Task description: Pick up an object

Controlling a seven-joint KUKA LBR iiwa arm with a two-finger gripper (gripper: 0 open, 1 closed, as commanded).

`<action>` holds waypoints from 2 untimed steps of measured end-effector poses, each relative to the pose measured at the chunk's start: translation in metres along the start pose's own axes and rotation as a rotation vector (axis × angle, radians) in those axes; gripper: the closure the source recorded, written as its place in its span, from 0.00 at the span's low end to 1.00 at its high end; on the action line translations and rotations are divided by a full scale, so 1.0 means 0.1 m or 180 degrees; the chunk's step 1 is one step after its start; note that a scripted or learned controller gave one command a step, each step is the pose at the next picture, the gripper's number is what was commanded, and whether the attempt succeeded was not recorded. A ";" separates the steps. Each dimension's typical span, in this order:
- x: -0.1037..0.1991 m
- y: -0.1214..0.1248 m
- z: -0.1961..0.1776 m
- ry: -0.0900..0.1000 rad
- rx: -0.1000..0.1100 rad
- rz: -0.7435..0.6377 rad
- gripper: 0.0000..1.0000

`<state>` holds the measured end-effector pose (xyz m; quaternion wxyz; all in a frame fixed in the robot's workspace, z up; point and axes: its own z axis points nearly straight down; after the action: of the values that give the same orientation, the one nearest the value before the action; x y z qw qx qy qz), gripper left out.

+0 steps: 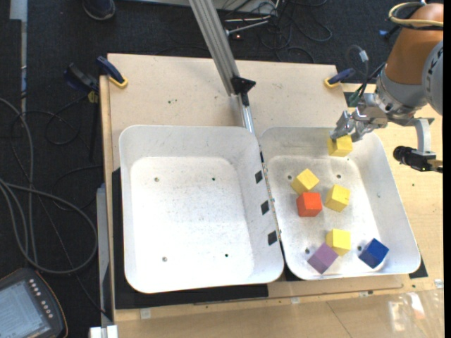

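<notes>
Fingers (345,134) clamped on yellow cube (340,145), raised over right bin (394,182) far edge

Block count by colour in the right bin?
Yellow: 4 – one at the end effector near the far rim, then
Orange-red: 1
Purple: 1
Blue: 1
Total: 7

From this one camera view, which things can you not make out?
- Claw: too small and dark to tell if it really grips the yellow cube just below it.
- Arm: cut off by the right edge.
- Purple cube: one corner hidden behind a yellow cube.
</notes>
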<state>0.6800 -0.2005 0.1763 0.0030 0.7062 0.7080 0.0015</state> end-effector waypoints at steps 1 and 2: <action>0.05 -0.02 -0.63 -0.0001 -0.0005 -0.0001 1.00; 0.02 -0.01 -1.06 -0.0002 -0.0002 -0.0002 1.00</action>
<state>0.6784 -0.1981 0.2826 0.0034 0.7061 0.7082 0.0015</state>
